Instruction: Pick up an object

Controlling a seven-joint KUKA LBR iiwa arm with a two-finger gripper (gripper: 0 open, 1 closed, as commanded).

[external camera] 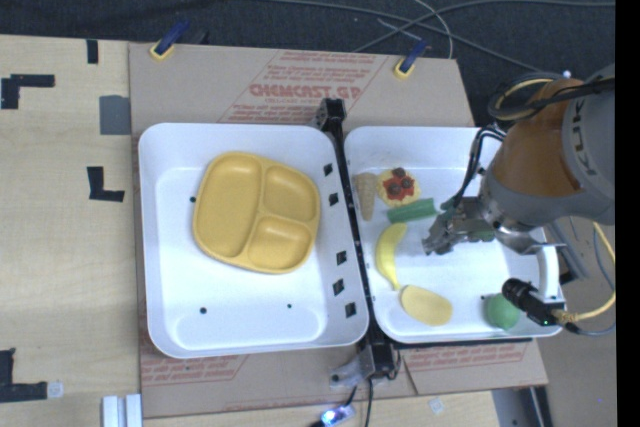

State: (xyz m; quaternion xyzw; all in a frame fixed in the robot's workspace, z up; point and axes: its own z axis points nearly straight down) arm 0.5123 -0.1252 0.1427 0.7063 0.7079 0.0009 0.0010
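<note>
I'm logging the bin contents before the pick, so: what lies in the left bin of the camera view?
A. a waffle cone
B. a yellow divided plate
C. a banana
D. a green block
B: the yellow divided plate lies alone in the left bin, while the banana, green block and cone all lie in the right bin, near the hand.

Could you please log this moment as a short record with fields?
left bin: yellow divided plate
right bin: banana, green block, ice cream cone, pizza slice, yellow chip-shaped piece, green ball
claw: low over the right bin, just right of the banana
held: nothing visibly between the fingers
</note>
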